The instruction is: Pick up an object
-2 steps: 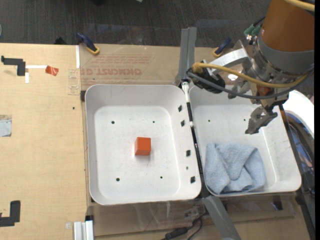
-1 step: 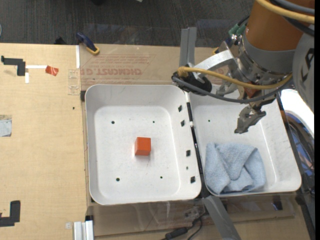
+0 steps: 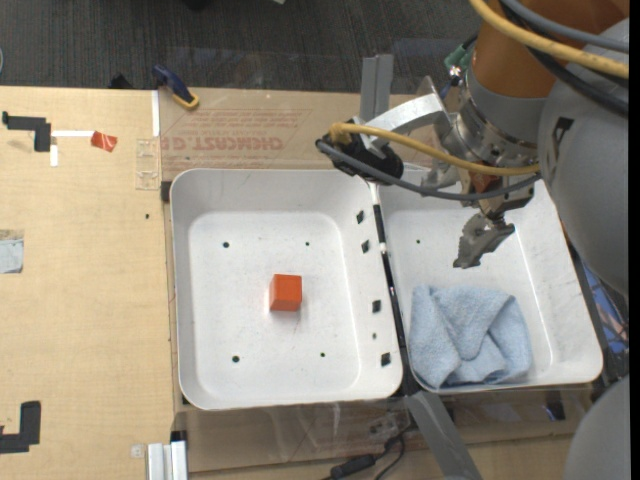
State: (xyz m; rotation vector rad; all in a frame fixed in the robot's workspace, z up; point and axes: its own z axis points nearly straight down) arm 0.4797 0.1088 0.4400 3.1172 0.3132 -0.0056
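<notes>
An orange-red cube (image 3: 286, 293) rests near the middle of the left white bin (image 3: 200, 268). A crumpled light-blue cloth (image 3: 470, 336) lies in the front part of the right bin (image 3: 560, 268). My gripper (image 3: 480, 245) hangs over the right bin, just above and behind the cloth, with nothing visibly held between its fingers. The grey arm with its orange band reaches in from the upper right.
A yellow cable and black connector (image 3: 350, 153) stretch from the wrist over the divider between the bins. A small red item (image 3: 103, 141) and black brackets lie on the wooden bench at the left. Cardboard lies behind the left bin.
</notes>
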